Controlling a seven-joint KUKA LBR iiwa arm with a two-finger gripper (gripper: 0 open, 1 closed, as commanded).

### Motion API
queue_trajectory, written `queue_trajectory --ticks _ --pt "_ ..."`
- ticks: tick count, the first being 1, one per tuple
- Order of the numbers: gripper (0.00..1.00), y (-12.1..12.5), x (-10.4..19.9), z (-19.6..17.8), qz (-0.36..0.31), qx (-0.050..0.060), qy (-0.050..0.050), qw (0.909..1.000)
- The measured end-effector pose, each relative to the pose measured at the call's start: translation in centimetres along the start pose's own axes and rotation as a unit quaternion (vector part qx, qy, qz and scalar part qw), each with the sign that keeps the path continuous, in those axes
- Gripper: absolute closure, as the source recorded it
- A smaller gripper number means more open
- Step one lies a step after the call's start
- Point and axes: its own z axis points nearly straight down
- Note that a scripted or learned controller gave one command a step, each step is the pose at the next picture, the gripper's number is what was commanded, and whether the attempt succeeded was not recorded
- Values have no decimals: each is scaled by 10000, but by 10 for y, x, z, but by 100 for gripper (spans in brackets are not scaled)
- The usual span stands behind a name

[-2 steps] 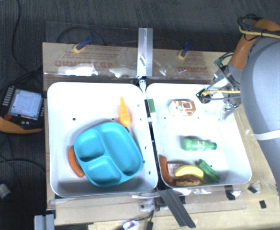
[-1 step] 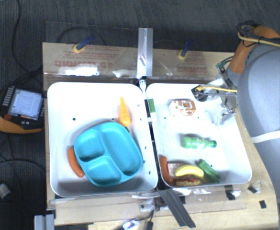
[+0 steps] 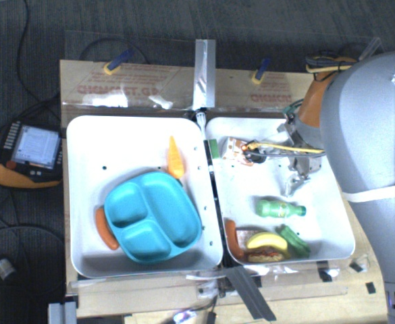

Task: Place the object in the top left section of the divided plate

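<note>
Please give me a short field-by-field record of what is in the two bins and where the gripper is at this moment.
left bin: holds a blue divided plate, an orange carrot by its upper edge, and a reddish sausage by its left edge
plate sections: all three bare
right bin: holds a green bottle, a banana, a green vegetable, and a small printed packet
gripper: over the right bin, above the bottle, nothing seen held
task state: nothing in the plate yet
</note>
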Motion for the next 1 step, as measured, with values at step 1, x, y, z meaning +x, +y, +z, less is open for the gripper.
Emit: queue_trajectory --ticks 1 --pt "0 15 -117 -5 76 16 -1 10000"
